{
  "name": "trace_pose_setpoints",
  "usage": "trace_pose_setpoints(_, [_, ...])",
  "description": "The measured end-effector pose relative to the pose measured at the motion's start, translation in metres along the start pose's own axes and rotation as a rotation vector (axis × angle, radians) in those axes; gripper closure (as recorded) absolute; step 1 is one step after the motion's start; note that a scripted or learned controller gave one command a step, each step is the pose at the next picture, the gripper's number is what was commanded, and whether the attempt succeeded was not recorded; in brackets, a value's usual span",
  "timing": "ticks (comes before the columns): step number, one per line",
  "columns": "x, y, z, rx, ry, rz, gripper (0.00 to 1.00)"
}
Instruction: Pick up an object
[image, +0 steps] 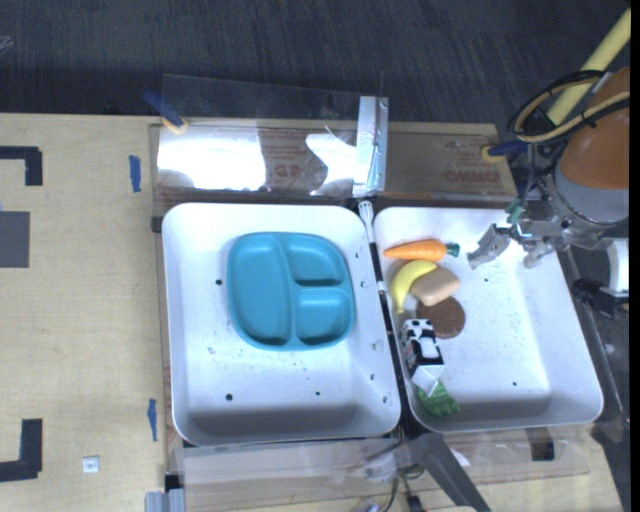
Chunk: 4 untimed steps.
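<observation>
The pincer (510, 243), its fingers spread and holding nothing, hovers over the right bin (530, 370)'s upper edge, with the carrot (415, 250) lying crosswise just to its left atop the pile against the bin's left wall.

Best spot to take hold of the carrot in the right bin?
Grip the carrot mid-body, the pincer descending from above and closing across its narrow width. It lies flat, lengthwise left to right, its top edge clear; the banana crowds its lower side.

A blue sectioned tray (291, 288) lies in the left bin (190, 330).
</observation>
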<state>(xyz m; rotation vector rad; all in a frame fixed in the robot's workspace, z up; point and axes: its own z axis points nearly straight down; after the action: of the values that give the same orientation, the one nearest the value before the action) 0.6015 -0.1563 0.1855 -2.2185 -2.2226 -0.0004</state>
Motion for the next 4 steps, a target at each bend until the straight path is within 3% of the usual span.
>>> trace_pose_setpoints(1, [0.036,0.023,0.076,0.001,0.000,-0.098,0.00])
trace_pose_setpoints(2, [0.052,0.064,0.088,0.009,-0.005,-0.107,0.00])
trace_pose_setpoints(3, [0.052,0.064,0.092,0.017,0.005,0.006,0.00])
trace_pose_setpoints(4, [0.053,0.064,0.079,0.021,0.006,0.005,1.00])
